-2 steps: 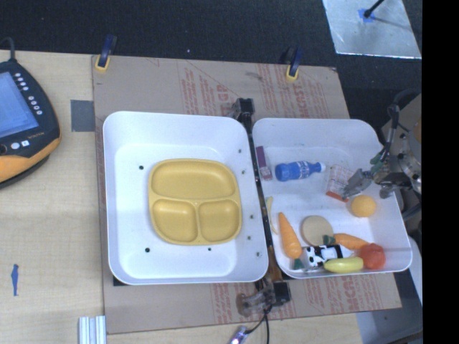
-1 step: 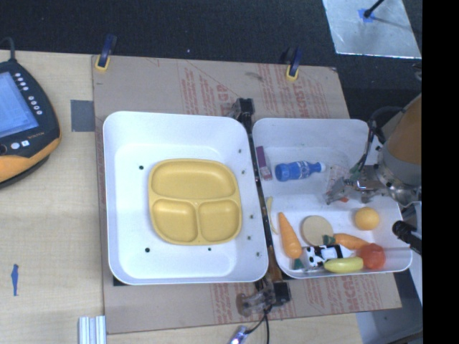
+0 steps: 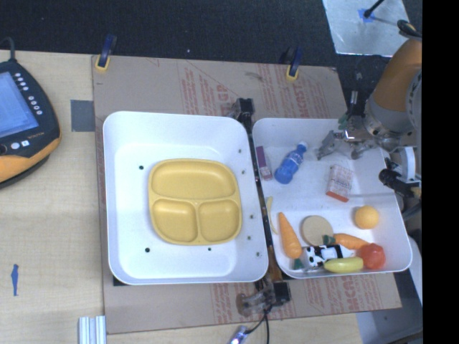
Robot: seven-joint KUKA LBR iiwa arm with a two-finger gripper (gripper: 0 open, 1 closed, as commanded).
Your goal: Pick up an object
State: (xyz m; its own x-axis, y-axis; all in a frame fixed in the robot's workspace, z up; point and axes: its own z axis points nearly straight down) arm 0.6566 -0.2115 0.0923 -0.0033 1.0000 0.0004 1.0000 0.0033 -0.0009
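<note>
- Overhead, the grey arm with its orange band [image 3: 399,77] reached in from the right, and its two-finger gripper [image 3: 347,141] hung over the far part of the right-hand shallow white bin [image 3: 275,131]; its jaws stood spread, with nothing between them.
- That right bin serves as the landmark. In its far left part lay a small blue plastic bottle [image 3: 289,164], tilted, with a slim purple stick-shaped item [image 3: 263,162] just beside it against the bin's left wall.
- Just nearer than the jaws, towards the bin's middle, lay a small clear packet with red print [image 3: 339,180], apart from the gripper.
- Towards the bin's right wall sat a round yellow-orange ball-like fruit [image 3: 366,217].
- Along the bin's near edge lay a cluster: an orange toy carrot [image 3: 289,236], a flat tan round disc [image 3: 316,229], a second smaller orange carrot-like piece [image 3: 350,241], a black-and-white toy [image 3: 320,255], a yellow toy banana [image 3: 343,265] and a red toy tomato [image 3: 371,256], several of them touching.
- Left of the right bin, touching it side by side, sat the other white bin [image 3: 122,192], which held a yellow three-compartment plastic plate [image 3: 194,200].
- Well left of both bins, a black-and-orange handheld control pendant [image 3: 21,120] lay on the wooden desk [image 3: 43,249].
</note>
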